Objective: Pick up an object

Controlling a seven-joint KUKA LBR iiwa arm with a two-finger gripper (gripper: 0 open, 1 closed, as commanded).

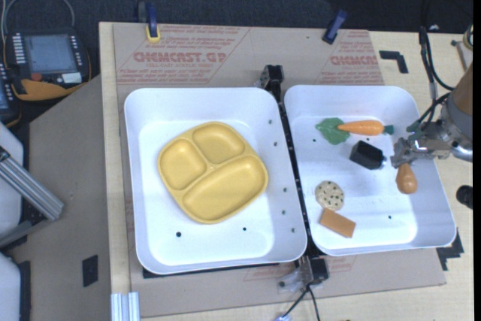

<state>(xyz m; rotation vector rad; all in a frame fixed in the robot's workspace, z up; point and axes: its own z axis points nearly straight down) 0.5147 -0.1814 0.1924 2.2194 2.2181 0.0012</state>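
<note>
1. Far left, off the table (113, 162): a handheld control unit (46, 60) with a screen and a looped cable, lying on the dark floor.
2. Across the table's back edge: brown protective paper with red lettering, held by a blue and yellow clamp (151, 22) at left and a blue clamp (334, 26) further right.
3. In the left bin (143, 184): a yellow divided plate (213, 171) with three compartments, lying flat near the middle, turned at a slant to the bin's walls.
4. Between the two bins: a black bracket (272, 76) at the back, another fitting at the front.
5. In the right bin (428, 229), front left: a round speckled cookie (329, 195), and just in front of it, close or touching, an orange-brown block (337, 222).
6. Further back in the same bin: a toy carrot (361, 128) with a green leafy top pointing left, lying on its side.
7. Just in front of the carrot: a small black object (367, 155), apart from it.
8. Near the right wall of that bin: a small brown pear-shaped object (406, 179), just below the claw (412, 149).
9. Claw low over the bin's right side, near the black object and the pear-shaped object; nothing seen between its fingers, and cannot tell whether set wide or narrow.
10. Grey arm entering from the right edge, with cables trailing above it.
</note>
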